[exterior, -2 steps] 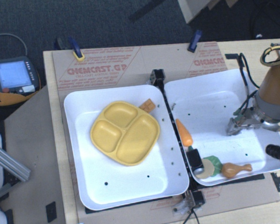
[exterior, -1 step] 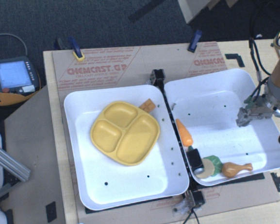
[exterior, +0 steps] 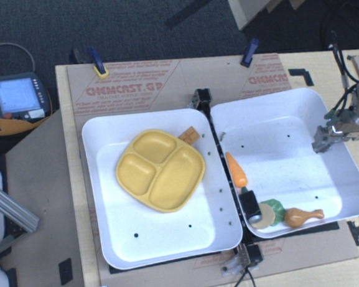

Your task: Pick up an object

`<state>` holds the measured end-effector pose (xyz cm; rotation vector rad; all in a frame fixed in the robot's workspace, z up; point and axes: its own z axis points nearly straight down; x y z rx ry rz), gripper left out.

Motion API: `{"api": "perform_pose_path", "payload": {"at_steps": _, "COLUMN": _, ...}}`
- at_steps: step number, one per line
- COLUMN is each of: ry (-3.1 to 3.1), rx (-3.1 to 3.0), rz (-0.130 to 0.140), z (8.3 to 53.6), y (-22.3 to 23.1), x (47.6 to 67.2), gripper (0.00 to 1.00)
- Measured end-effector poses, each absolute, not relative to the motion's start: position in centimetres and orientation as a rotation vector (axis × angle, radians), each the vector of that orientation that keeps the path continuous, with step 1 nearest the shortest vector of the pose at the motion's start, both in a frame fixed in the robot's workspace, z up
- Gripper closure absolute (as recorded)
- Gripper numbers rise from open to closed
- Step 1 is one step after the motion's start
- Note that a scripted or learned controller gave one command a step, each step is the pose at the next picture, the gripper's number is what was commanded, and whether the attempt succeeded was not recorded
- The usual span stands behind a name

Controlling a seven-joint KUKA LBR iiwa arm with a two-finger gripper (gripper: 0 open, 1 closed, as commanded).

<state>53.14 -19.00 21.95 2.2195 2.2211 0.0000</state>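
Observation:
In the left bin lies a yellow divided plate, with a small brown block poking out at its upper right edge. The right bin holds an orange carrot along its left wall. A black block, a green and tan round piece and a brown drumstick-shaped toy sit at its near edge. My gripper hangs over the right bin's right side, apart from all of these, with nothing visibly in it.
A black divider runs between the two bins. A teach pendant lies off the bench at the far left. Blue clamps hold the cardboard sheet along the back edge.

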Motion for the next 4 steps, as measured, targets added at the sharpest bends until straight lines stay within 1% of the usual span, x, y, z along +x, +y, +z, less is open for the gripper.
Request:
{"api": "perform_pose_path", "payload": {"at_steps": 1, "ry": 2.22, "rx": 2.217, "rz": 0.002, "z": 23.3, "y": -19.0, "x": 53.2, "gripper": 1.0}}
{"api": "perform_pose_path", "payload": {"at_steps": 2, "ry": 2.23, "rx": 2.217, "rz": 0.001, "z": 22.2, "y": -14.0, "x": 53.3, "gripper": 1.0}}
{"api": "perform_pose_path", "payload": {"at_steps": 3, "ry": 2.23, "rx": 2.216, "rz": 0.003, "z": 23.3, "y": -8.4, "x": 53.2, "gripper": 1.0}}
{"api": "perform_pose_path", "payload": {"at_steps": 4, "ry": 2.23, "rx": 2.216, "rz": 0.002, "z": 22.7, "y": -2.8, "x": 54.1, "gripper": 1.0}}
